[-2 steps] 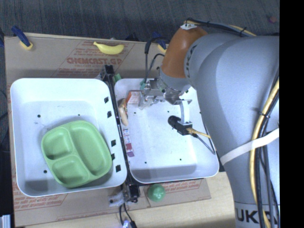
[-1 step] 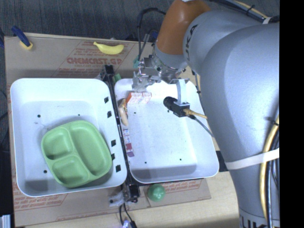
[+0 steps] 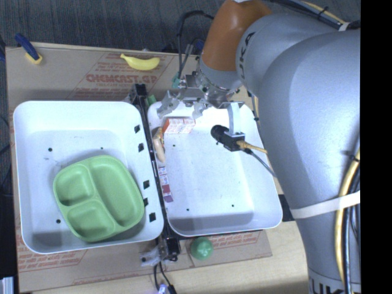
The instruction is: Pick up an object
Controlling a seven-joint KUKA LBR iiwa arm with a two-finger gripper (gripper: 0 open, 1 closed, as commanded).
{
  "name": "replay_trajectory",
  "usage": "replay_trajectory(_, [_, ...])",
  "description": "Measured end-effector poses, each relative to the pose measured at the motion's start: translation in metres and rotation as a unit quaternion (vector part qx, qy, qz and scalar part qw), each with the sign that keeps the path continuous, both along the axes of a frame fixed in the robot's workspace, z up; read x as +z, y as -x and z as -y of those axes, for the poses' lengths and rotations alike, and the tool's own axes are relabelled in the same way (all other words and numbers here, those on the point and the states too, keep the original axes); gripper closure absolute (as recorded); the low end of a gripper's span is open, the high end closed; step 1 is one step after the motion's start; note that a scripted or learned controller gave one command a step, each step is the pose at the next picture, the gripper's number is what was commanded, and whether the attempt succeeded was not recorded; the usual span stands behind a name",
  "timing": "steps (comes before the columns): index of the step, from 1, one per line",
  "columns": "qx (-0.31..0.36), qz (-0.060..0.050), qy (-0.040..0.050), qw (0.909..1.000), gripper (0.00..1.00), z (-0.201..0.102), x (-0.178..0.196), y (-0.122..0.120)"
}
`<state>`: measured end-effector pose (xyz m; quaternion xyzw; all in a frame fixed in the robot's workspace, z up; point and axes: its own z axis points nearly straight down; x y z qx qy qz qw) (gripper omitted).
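Camera view: gripper (image 3: 184, 106) over the small box (image 3: 178, 126), its grasp impossible to tell.

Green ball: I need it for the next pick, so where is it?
The green ball lies outside both bins, on the cardboard at the view's bottom, just below the right bin.

The counter (image 3: 92, 77) is covered with brown cardboard that has red print on it. Two white bins stand on it side by side, touching: the left bin (image 3: 37, 118) and the right bin (image 3: 257, 210). Behind the left bin, a yellow banana (image 3: 140, 60) lies on the cardboard. A blue clamp (image 3: 27, 48) sits at the far left corner. A green ball (image 3: 200, 248) rests just in front of the right bin.
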<state>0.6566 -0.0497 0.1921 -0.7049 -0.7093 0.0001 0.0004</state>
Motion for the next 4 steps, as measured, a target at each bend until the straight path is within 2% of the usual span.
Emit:
replay_trajectory(1, [0.001, -0.001, -0.0002, 1.0, 0.0, -0.0698, -0.0004, 0.0003])
replay_trajectory(4, [0.0, -0.001, 0.0001, 1.0, 0.0, -0.069, -0.0004, 0.0004])
